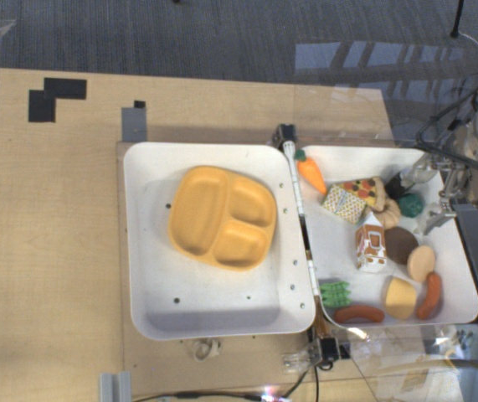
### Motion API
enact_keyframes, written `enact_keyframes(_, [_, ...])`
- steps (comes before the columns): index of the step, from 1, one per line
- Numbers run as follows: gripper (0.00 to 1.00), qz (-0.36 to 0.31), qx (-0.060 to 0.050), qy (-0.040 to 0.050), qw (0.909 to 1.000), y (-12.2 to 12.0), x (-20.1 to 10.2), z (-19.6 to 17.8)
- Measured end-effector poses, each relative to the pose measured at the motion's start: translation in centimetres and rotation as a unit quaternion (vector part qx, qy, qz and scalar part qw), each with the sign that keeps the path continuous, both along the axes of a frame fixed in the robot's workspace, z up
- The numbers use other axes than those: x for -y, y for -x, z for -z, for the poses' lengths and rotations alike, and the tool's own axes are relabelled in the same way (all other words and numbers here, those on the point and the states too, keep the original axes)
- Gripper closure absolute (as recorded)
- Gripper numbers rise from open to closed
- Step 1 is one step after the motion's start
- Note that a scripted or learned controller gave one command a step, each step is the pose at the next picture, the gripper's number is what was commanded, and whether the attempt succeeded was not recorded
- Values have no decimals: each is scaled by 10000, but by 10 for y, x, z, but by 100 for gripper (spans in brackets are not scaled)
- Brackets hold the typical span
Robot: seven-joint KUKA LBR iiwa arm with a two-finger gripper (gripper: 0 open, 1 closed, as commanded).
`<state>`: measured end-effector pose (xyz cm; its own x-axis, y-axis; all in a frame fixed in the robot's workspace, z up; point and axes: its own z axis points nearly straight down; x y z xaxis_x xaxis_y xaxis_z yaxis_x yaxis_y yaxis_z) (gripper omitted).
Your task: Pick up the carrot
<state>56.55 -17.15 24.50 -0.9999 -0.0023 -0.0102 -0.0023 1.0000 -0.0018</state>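
The carrot (pixel 311 172), orange with a green top, lies in the far left corner of the right bin (pixel 465 304), close to the divider between the bins. My gripper (pixel 432 193) hangs over the right side of that bin, well to the right of the carrot and apart from it. Its fingers (pixel 440 217) are open with nothing held; a small green toy (pixel 411 202) and a dark one (pixel 397 182) lie just to their left.
The right bin also holds a yellow patterned block (pixel 345 202), a little carton (pixel 371 249), a brown round piece (pixel 402 243), a cheese wedge (pixel 399 297), two sausages (pixel 358 314) and green beans (pixel 334 291). A yellow divided plate (pixel 222 216) lies in the left bin (pixel 151 308).
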Motion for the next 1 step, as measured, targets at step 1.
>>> enact_keyframes(1, [0, -167, 98, 39, 9998, -33, 23, -156])
